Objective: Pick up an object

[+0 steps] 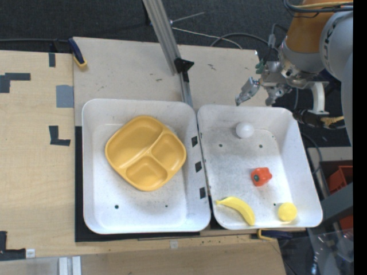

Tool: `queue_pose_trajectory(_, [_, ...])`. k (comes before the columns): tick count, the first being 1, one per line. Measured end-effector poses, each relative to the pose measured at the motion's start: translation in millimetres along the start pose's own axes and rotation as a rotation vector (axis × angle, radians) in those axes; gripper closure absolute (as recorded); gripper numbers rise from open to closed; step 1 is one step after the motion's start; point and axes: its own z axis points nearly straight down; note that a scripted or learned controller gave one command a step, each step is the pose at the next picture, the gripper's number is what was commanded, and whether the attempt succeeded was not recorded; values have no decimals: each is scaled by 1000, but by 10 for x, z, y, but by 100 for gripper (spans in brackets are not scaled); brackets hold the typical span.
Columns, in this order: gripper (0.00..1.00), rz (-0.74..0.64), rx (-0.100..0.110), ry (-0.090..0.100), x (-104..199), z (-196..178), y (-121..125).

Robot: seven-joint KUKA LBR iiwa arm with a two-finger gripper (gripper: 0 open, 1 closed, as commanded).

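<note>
The right bin (298, 153) holds a white ball (245, 130) near its far edge, a red pepper-like toy (261, 176) in the middle, a yellow banana (238, 208) at the front and a yellow lemon (287, 212) in the front right corner. My gripper (259, 94) hangs above the far edge of that bin, beyond the white ball and raised well off it. Its two fingers are spread apart, open, with nothing between them.
A yellow divided plate (145, 152) lies in the left bin (92, 171). A slanted metal pole (166, 39) rises behind the seam between the bins. Cables trail behind the right bin. The wooden bench (34, 153) extends to the left.
</note>
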Motion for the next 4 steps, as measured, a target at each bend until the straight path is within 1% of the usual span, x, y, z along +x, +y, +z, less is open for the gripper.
queue_pose_trajectory(1, [0, 0, 0, -1, -2, 0, -1])
queue_pose_trajectory(2, [0, 0, 5, 0, 28, 439, 10])
queue_pose_trajectory(3, [0, 2, 4, -1, -42, 914, 28])
queue_pose_trajectory(4, [0, 1, 4, -1, -22, 1369, -40])
